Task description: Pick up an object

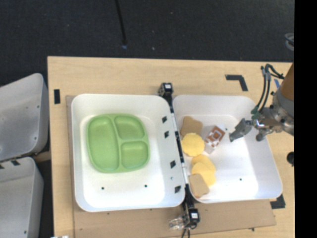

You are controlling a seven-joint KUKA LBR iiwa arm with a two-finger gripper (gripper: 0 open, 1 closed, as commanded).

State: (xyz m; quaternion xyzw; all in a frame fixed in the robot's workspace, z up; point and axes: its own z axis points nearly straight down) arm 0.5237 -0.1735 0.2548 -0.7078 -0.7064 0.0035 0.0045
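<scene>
While I am reaching in from the right over the right bin (257, 180), my hand (243, 129) is hanging above its upper right part, near the far wall. I cannot tell how the hand is set, because it is small and blurred here. Nothing is showing between its tips, so I am not saying that I am holding anything.

Food-like objects are lying along the left side of this bin. A brown piece (191, 125) is sitting at the top, and a round yellow piece (192, 145) is touching it just below. A small packet with a brown and white pattern (214, 137) is lying just beside them, between the yellow piece and my hand. Lower down, two more yellow pieces (204, 168) are overlapping, and a tan piece (199, 185) is resting against the bin's lower left corner.

A green divided plate (119, 143) is lying flat in the left bin (79, 182), well apart from my hand. Both bins are sitting side by side on the wooden worktop (124, 76).
</scene>
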